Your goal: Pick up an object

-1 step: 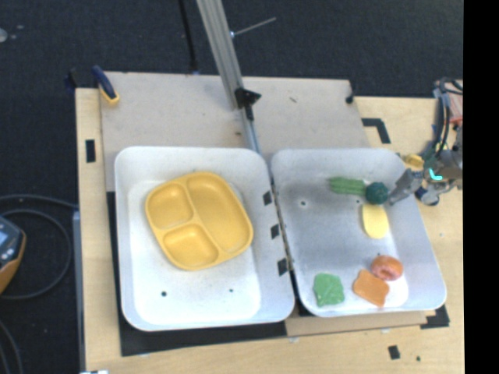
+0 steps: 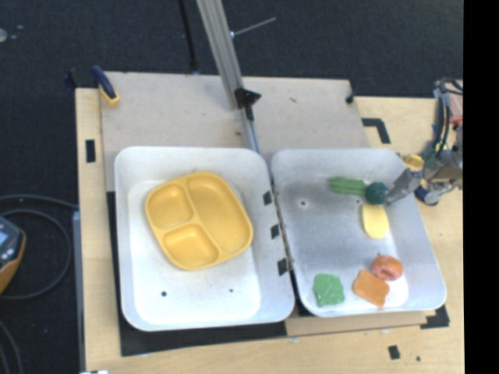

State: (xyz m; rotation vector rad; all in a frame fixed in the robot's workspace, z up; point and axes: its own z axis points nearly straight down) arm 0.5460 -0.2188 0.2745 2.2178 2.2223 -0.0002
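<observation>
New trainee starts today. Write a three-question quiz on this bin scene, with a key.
1. True or false: the yellow divided tray lies in the left bin.
2. How many compartments does that tray have?
3. In the right bin, which thing lies nearest the front left corner? A) orange block B) green piece C) yellow piece

Key: 1 true; 2 three; 3 B.

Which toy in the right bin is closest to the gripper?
The dark green, elongated toy at the bin's top: it lies right beside the gripper, unlike the pale yellow oval toy below.
</observation>
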